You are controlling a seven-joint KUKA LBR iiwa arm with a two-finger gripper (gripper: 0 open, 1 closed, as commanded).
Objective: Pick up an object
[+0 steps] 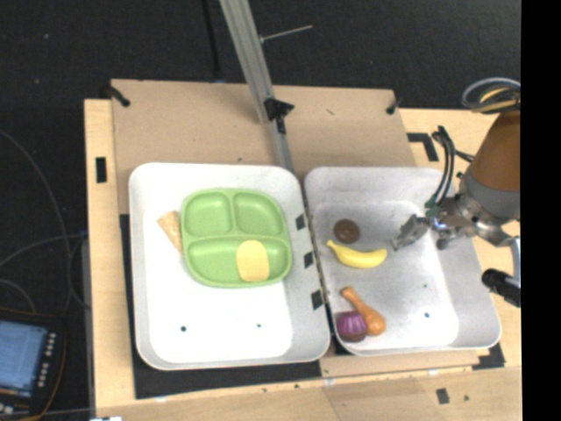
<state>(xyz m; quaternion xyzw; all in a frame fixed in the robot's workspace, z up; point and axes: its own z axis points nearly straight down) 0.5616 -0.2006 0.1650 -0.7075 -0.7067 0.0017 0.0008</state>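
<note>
Fingers of the arm hang spread apart with nothing between them, over the right bin at center-right of the frame. They sit just right of the banana, probably lining up for it, since it lies flat with bare floor around it. Up-left of the banana rests a brown round piece. Toward the bin's lower left corner lie a carrot and a purple vegetable, touching each other, which would make a harder grasp. Further left, the left bin carries a green divided plate with 1 yellow block in its lower compartment and a tan wedge just beside its left rim. Both bins rest on the table.
</note>
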